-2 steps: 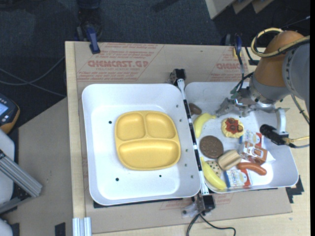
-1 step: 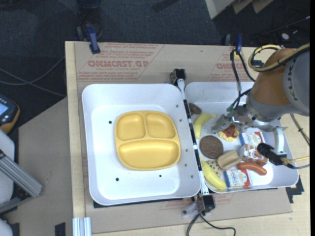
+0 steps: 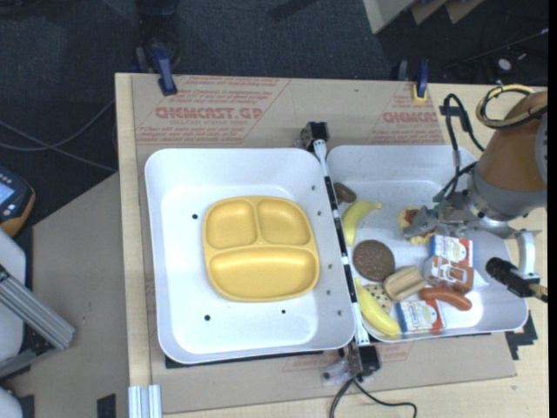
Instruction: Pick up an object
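Hovering low in right bin (image 3: pixel 392 159), gripper (image 3: pixel 424 222) near carton (image 3: pixel 451 259); finger state unclear, cannot tell; nothing lifted yet; pick still pending.

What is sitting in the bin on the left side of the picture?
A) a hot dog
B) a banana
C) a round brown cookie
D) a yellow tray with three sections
D: the yellow tray with three sections lies in the left bin, while the banana, brown cookie and hot dog lie in the right bin.
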### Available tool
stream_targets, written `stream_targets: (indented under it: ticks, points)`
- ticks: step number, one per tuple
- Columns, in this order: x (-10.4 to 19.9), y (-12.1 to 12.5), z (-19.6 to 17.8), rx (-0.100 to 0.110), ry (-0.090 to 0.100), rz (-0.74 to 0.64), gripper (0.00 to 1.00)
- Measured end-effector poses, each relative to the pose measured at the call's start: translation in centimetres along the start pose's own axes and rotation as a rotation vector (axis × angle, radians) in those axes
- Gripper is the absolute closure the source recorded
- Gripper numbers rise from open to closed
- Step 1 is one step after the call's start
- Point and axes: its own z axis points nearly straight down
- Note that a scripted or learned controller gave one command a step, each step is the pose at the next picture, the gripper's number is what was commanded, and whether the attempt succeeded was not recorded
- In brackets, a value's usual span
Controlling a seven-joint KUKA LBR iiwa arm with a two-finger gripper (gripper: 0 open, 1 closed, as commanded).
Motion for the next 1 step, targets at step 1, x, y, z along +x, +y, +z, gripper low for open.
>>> stream_targets:
  ticks: [1]
  points:
    - [5.33,2.67,0.01,-0.003,0.002,-0.009,0.00]
